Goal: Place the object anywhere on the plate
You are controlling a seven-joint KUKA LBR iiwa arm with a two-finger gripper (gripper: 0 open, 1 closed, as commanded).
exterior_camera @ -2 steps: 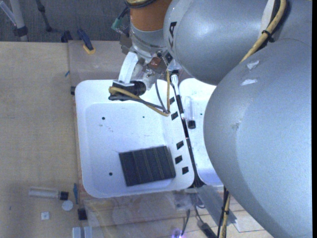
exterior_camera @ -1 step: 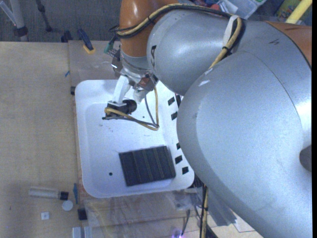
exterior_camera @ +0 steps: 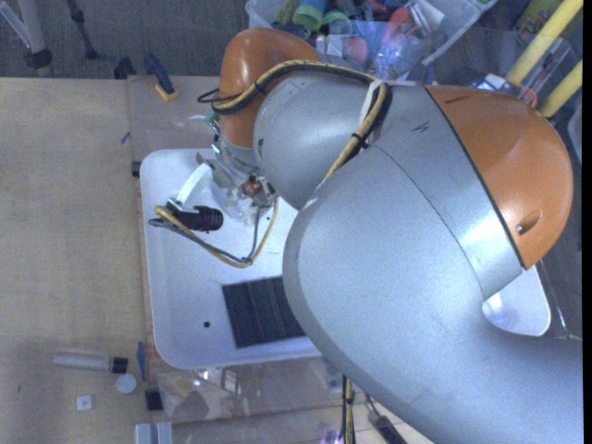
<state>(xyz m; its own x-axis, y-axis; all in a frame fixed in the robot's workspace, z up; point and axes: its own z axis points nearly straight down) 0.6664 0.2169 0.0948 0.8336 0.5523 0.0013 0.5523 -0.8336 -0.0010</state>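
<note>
1. The pincer (exterior_camera: 231,188) hangs low over the white bin (exterior_camera: 176,276), upper left of centre. Whether it holds anything I cannot tell.
2. The object and plate are not discernible; confirm a grasp before travelling.
3. A dark ribbed pad (exterior_camera: 259,311) lies on the smooth bin; a glossy grey arm (exterior_camera: 416,285) looms right.

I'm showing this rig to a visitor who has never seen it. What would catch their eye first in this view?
The huge grey arm with its orange band sweeps in from the right and covers much of the scene. Its wrist, trailing a yellow cable, hangs over the upper part of a white bin, where a dark ribbed mat lies near the front. A clear tub of colourful toys sits at the top.
</note>
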